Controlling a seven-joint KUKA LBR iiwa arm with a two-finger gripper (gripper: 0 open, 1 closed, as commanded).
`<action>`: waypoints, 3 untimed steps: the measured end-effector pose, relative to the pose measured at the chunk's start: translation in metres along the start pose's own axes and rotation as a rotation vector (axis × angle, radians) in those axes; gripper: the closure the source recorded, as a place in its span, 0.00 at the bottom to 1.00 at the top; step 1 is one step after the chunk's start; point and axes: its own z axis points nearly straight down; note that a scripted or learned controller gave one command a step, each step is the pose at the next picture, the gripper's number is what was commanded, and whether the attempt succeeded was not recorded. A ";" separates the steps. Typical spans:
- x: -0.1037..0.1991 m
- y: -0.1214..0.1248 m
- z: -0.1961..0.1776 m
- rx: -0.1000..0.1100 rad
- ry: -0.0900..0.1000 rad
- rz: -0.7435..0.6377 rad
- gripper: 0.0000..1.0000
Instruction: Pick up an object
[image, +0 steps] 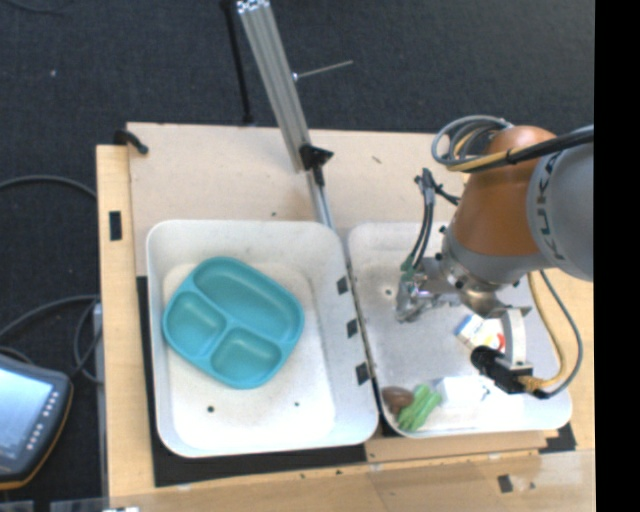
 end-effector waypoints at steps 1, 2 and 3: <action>0.047 -0.018 0.005 -0.004 0.001 -0.001 1.00; 0.080 -0.014 0.005 -0.005 0.000 -0.001 1.00; 0.120 -0.012 0.005 -0.005 0.000 -0.001 1.00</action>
